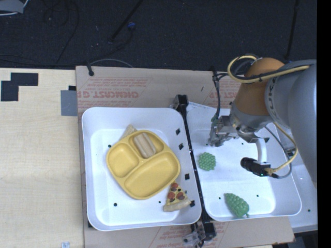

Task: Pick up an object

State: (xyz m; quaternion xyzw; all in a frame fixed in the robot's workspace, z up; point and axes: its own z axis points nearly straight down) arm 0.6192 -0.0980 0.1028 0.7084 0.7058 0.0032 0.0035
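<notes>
Just below the tool [217,137], green ball [207,161].

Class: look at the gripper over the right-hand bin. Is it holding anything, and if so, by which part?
Nothing is seen held. The gripper hangs above the bin floor, apart from the round green object.

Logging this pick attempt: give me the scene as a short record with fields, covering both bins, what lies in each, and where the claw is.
left bin: shallow white bin
left bin contents: yellow plastic divided plate with a tan hot-dog toy in one compartment; toy pizza slice beside the plate
right bin: shallow white bin
right bin contents: round green bumpy toy; longer green bumpy toy
claw: claw over the right bin's far left part, above the round green toy in the picture
held: nothing seen between its fingers
</notes>
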